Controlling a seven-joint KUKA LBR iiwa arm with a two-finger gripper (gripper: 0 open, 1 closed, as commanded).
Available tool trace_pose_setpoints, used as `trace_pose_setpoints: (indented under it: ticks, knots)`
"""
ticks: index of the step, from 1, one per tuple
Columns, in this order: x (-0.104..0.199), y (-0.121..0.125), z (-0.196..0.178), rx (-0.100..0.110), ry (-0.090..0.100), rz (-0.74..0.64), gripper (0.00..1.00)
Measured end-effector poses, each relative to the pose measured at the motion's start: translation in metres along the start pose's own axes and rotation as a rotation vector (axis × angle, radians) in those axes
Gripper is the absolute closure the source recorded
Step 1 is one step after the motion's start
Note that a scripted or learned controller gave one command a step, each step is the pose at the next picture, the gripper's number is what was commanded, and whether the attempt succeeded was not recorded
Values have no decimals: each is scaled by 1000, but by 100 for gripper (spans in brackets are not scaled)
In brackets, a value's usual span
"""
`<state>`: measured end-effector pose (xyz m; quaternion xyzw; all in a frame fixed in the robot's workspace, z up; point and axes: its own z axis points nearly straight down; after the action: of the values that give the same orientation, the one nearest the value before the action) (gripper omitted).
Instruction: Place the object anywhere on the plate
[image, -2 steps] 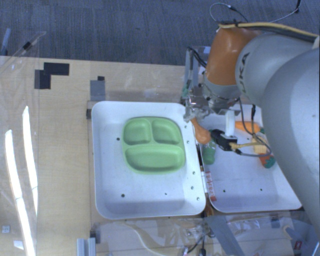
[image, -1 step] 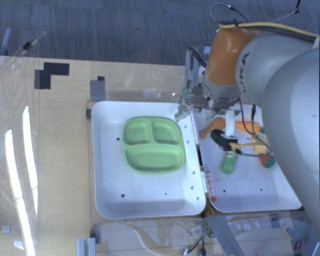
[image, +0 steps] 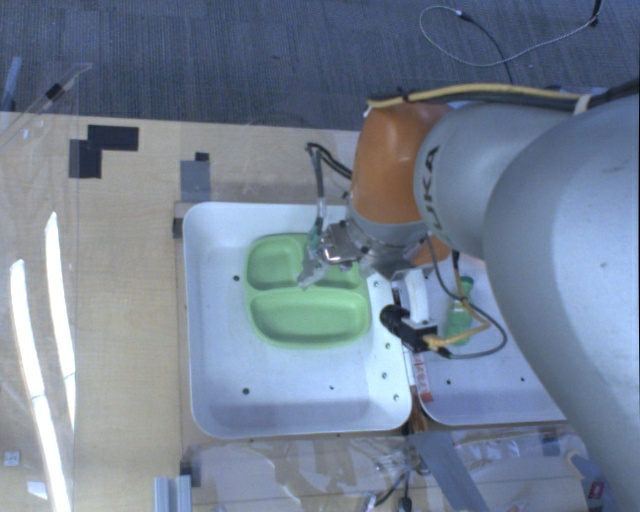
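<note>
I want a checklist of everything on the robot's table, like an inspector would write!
Surface: wooden bench bearing a left white bin and a right white bin.
Job's things: green divided plate lies in the left bin; an object to place cannot be made out.
Clutter: small green thing in the right bin, partly hidden by the arm.
Grippers: gripper sits over the plate's upper compartments; too blurred to tell whether it holds anything.
Cables: black cables by the wrist; thin loop of wire on the floor.
Surroundings: dark grey carpet behind the bench; black markers on the wood.
</note>
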<state>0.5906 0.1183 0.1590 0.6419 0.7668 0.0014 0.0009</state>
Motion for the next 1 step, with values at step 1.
trace_pose_setpoints:
  ticks: [1]
  knots:
    - [-24,49,-27,-4,0,-29,0]
